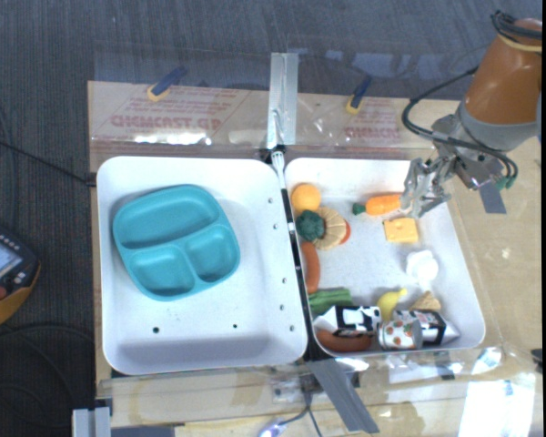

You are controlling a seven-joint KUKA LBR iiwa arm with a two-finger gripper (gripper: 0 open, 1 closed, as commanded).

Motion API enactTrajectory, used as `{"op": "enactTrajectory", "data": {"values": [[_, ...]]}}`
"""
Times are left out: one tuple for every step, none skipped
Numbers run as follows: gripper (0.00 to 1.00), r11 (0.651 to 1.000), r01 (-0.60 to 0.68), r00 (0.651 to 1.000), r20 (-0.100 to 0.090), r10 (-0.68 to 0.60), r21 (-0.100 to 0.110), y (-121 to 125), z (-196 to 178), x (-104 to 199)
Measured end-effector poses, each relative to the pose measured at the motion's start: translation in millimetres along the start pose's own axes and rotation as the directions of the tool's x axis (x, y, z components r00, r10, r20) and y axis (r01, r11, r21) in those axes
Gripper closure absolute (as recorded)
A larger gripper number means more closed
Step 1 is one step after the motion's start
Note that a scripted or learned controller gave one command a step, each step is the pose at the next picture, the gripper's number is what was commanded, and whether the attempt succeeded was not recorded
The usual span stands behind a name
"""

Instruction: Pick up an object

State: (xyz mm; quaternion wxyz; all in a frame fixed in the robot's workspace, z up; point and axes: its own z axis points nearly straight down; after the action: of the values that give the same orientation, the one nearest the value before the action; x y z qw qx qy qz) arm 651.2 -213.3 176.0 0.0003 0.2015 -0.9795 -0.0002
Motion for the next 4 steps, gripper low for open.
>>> {"op": "enactTrajectory", "data": {"values": [[0.00, 1.000, 0.000, 1.000, 0.000, 0.000, 0.000, 0.0, -0.1, -0.1], [0.00, 0.998, 0.063, 0.998, 0.023, -0.063, 0.016, -3.3, 59.8, -21.9], [0.00, 0.996, 0.085, 0.996, 0.011, -0.085, 0.004, 57.2, 87.7, -47.7], [0.00, 0.993, 0.116, 0.993, 0.006, -0.116, 0.007, 65.7, 86.5, 52.8]]}}
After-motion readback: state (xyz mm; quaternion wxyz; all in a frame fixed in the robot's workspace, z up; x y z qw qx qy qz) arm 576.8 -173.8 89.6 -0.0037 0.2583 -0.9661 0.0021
